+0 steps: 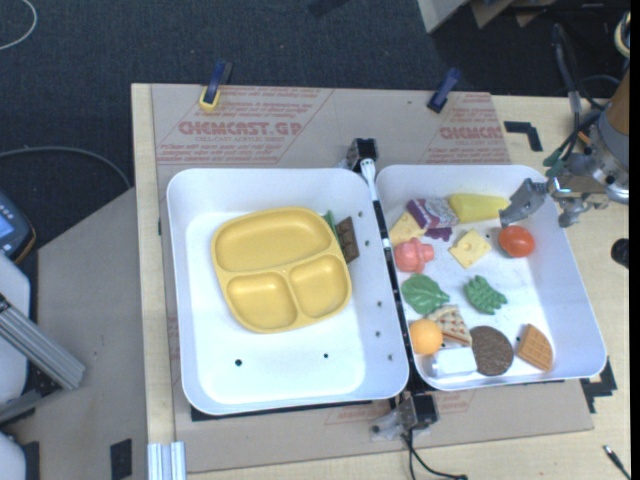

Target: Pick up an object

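Just gripper (527, 202) above right bin's (585, 313) far edge, beside tomato (515, 241).

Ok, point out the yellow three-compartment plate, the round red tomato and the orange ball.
yellow three-compartment plate (275, 240): camera view, floor of its large upper compartment.
round red tomato (516, 241): camera view, middle of its top.
orange ball (425, 337): camera view, centre of its rounded surface.

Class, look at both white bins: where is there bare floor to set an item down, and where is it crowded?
Left bin: bare floor below the yellow divided plate, toward the near rim. Right bin: a bare strip along its right wall, below the tomato. Crowded: the right bin's left half and near edge, from the purple piece to the orange.
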Robot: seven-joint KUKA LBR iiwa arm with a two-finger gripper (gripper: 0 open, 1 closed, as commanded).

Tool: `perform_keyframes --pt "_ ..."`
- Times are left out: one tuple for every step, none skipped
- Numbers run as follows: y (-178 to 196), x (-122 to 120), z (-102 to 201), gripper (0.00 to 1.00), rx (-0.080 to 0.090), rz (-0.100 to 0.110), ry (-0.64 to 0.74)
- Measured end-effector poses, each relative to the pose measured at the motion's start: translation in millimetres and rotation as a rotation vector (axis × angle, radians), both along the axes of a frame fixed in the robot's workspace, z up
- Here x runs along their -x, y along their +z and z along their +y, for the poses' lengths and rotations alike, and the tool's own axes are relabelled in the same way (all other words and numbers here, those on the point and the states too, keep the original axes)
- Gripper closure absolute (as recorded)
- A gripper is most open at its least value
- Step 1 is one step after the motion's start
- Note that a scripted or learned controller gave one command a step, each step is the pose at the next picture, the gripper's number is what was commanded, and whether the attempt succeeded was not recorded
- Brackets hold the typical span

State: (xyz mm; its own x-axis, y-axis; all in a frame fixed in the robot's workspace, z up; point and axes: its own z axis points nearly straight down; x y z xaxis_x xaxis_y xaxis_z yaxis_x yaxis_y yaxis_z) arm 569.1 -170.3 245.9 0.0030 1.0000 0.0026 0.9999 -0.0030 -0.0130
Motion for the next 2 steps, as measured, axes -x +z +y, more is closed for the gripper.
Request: perform_keyframes --pt "7 -2 0 0.00 0.003 -0.013 0.003" --pt "-37 -1 -4 0.00 0.001 -0.007 0.003"
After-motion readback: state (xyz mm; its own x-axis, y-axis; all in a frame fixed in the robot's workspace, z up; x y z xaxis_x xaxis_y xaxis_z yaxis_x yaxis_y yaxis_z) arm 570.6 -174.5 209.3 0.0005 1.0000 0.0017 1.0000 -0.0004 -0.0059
